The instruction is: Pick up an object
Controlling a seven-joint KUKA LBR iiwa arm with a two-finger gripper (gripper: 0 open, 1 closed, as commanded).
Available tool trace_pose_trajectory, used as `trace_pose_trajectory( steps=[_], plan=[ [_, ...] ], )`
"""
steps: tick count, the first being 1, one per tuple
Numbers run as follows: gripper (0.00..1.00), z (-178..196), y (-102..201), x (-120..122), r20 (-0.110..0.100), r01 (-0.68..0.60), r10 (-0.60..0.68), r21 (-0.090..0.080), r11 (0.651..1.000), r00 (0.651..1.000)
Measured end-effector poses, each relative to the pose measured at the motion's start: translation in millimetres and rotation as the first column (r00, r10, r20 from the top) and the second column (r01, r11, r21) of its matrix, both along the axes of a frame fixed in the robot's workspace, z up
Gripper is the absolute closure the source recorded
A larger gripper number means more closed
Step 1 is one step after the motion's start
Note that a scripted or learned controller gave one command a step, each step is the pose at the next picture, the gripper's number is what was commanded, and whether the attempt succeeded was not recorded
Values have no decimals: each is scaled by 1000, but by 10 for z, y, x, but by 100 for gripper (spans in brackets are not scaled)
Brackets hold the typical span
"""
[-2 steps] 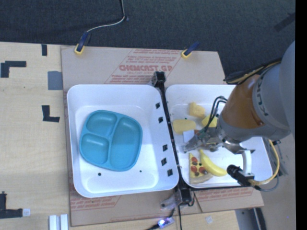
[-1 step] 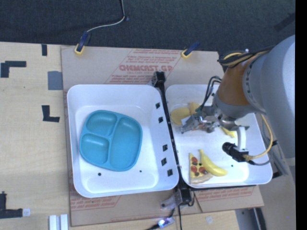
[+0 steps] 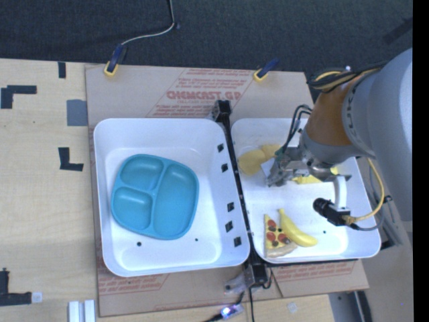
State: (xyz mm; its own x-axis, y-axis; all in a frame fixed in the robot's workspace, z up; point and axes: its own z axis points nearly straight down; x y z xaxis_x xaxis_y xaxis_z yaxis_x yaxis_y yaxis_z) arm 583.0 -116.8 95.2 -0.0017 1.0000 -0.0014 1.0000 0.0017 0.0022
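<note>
My gripper [image 3: 280, 174] reaches down into the right bin [image 3: 348, 247], near its back left part. It sits right beside a pale yellow object [image 3: 253, 159] and over another yellow piece [image 3: 310, 178] that the arm partly hides. A toy banana [image 3: 298, 231] and a pizza slice [image 3: 274, 237] lie side by side at the front of the same bin, apart from the gripper.
The left bin [image 3: 134, 136] holds a blue divided plate [image 3: 155, 196]. A black divider [image 3: 231, 180] runs between the bins. A black cable loop [image 3: 338, 215] hangs off the arm over the right bin. Brown cardboard lies under both bins.
</note>
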Motion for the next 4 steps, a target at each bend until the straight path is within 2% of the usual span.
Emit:
trace_pose_trajectory(
  steps=[1, 2, 3, 4],
  plan=[
    [100, 954, 1167, 371, 9, -13, 13, 6, 1000, 1000],
    [100, 1190, 1598, -126, -4, -5, 5, 4, 1000, 1000],
    [100, 867, 1537, -333, -8, 1, -1, 0, 1000, 1000],
    [100, 979, 1546, -323, -7, -1, 1, 1, 1000, 1000]
  ],
)
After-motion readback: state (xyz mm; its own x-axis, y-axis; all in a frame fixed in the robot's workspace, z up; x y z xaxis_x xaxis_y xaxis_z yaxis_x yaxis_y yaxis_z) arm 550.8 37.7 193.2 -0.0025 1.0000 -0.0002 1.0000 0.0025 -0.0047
